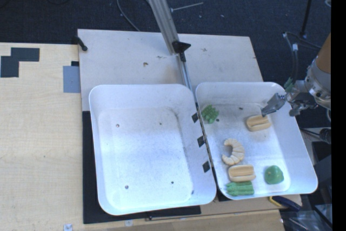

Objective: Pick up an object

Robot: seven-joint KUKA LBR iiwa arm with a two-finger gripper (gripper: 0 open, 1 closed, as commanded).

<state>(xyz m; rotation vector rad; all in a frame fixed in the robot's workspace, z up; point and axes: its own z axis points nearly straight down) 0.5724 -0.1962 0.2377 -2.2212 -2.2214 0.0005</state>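
Tan hot-dog bun (pixel 258 123), pale crust with a darker seam along its length, lies flat in the right bin (pixel 294 138), upper right part. Long axis runs roughly left–right, tilted slightly. Gripper (pixel 281 101) hovers just above-right of it, fingers spread apart, nothing between them. Nearer front: croissant (pixel 233 151), second bun (pixel 241 172), green items.

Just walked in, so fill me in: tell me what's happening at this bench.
A grey arm reaches in from the right, its claw poised over the right bin, just above a tan bun-shaped toy. Nothing is lifted yet. A green leafy piece, a croissant and other toy foods lie in that bin.
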